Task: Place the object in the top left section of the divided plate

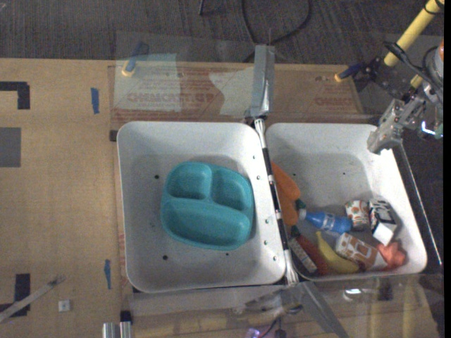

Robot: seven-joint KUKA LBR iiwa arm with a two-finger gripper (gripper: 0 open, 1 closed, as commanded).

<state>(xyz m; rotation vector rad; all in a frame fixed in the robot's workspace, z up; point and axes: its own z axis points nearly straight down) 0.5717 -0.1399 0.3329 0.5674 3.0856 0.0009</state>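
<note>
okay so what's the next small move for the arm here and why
Probably move the gripper down-left toward the toys, such as the banana, heaped in the right bin. It sits at that bin's top-right rim, and the teal divided plate holds nothing.

The arm's upper links run off the frame's right edge above the hand (386, 138), whose fingers blur into one pale shape, their gap unreadable. Well below the hand, the heaped objects (352, 241) overlap, labels too small to read and several half-covered. Far to the hand's left, a metal strip (32, 294) on the desk (56, 189) is cut by the frame's bottom left corner.
</note>
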